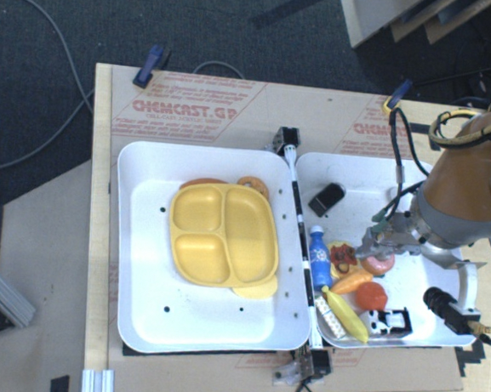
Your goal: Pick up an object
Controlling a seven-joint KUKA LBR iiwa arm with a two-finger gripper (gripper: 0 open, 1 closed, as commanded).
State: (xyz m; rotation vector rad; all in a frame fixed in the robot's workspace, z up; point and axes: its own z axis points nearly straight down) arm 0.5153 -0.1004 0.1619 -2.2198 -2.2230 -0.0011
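My gripper (379, 245) hangs low over the right bin (362, 177), directly above a pinkish-red round object (380, 263) that its body partly hides. Around it lie a small dark red toy (342, 256), an orange carrot (351, 282) and a red tomato (372, 296). A blue bottle (319, 258) lies along the bin's left wall. A yellow banana (345, 316) rests at the front left, beside a black and white piece (391, 321). A black block (326, 198) sits apart at the back of the bin.
The left bin (138, 250) holds a yellow divided plate (224, 235), with a brown ring-shaped thing (252, 185) peeking out behind it. The grey and orange arm (469, 180) covers the right bin's right side. A black knob (441, 305) sticks out near the front right corner.
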